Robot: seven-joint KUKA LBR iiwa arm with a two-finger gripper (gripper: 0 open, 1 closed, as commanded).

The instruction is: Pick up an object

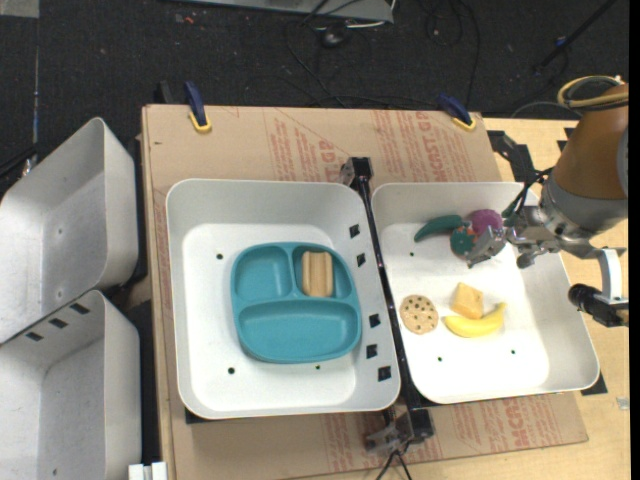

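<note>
The gripper (pixel 497 245) is hanging over the right bin (pixel 530 373), beside a purple toy (pixel 484 222) and a green pepper (pixel 438 228); nothing is sitting between its spread fingers. Below the toy, a cookie (pixel 418 314), cheese wedge (pixel 467 299) and banana (pixel 474 323) are lying.

- The arm (pixel 590 173) reaches in over the right bin (pixel 560 368), gripper (pixel 500 243) low beside a purple toy (pixel 486 222) and green pepper (pixel 438 228).
- Cookie (pixel 418 314), cheese wedge (pixel 467 299) and banana (pixel 475 323) lie nearby.
- The left bin (pixel 200 268) holds a teal tray (pixel 295 303) with a bread stick (pixel 317 273).
</note>
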